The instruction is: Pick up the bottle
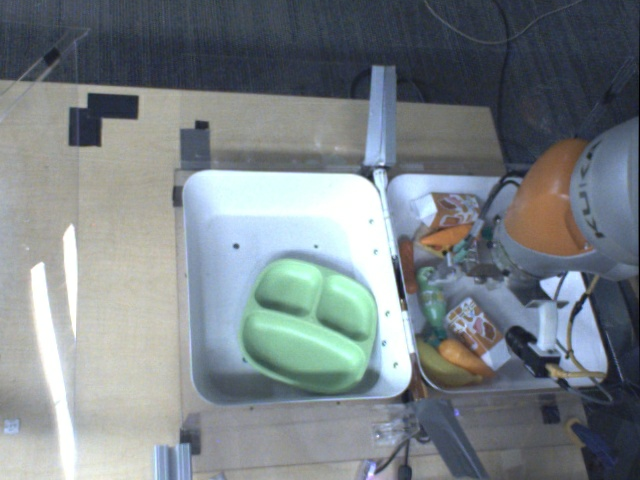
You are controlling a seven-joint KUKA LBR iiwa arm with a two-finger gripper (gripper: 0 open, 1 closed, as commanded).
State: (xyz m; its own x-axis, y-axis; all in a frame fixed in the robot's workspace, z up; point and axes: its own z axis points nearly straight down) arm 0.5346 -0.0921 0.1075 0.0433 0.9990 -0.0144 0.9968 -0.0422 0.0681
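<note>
Banana [447,367] and carton [470,328] crowd just below claw [468,259]; green bottle [432,303] down-left of it; claw grip state: cannot tell; clutter risks wrong-item grasp.

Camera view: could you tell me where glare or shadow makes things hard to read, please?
In the camera view, bright streaks of glare cross the bench at left; the arm shades the right bin, where the green bottle looks soft and small; the green tray in the left bin is evenly lit, with slight shadow beneath.
</note>
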